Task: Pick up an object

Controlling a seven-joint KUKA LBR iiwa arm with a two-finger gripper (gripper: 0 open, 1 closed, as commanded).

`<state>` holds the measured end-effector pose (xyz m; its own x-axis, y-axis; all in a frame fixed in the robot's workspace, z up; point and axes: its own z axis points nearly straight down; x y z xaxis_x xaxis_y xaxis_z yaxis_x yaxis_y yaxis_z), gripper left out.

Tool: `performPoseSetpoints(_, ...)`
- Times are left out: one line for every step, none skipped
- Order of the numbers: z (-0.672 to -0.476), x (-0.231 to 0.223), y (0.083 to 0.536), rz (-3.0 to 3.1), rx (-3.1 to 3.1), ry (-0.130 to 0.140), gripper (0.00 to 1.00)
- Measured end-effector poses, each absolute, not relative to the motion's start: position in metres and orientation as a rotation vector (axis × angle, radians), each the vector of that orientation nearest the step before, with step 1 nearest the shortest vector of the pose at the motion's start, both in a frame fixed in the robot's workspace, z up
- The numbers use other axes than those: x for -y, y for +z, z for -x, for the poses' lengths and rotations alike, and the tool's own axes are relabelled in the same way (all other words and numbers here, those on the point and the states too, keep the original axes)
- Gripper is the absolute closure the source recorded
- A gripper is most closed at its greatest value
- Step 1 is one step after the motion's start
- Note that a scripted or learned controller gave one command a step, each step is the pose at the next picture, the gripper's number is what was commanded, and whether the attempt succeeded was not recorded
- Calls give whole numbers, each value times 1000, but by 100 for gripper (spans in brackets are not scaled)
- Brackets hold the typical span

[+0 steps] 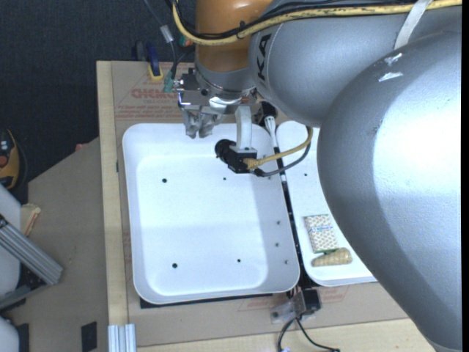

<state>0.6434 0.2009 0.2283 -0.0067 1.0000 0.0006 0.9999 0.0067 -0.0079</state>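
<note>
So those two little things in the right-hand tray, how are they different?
The patterned packet is flat, squarish and pale with a fine speckled print; the tan object is elongated, rounded and ridged, one plain colour. The packet lies farther up the right bin; the tan object sits just below it, nearer the bin's front edge. Both are small and lie loose, away from the gripper.

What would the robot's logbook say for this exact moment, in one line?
gripper: over left bin far edge | holding: nothing seen | right bin: patterned packet, tan object

My tool [196, 128] hung over the far edge of the left bin [205, 270]. In the right bin [333, 276] lay a patterned packet [320, 233] beside a small tan object [332, 257].
</note>
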Motion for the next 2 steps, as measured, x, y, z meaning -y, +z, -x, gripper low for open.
performPoseSetpoints(-615,-222,300,2219,2226,-10,100)
performPoseSetpoints(-582,-147,358,2231,2217,-5,100)
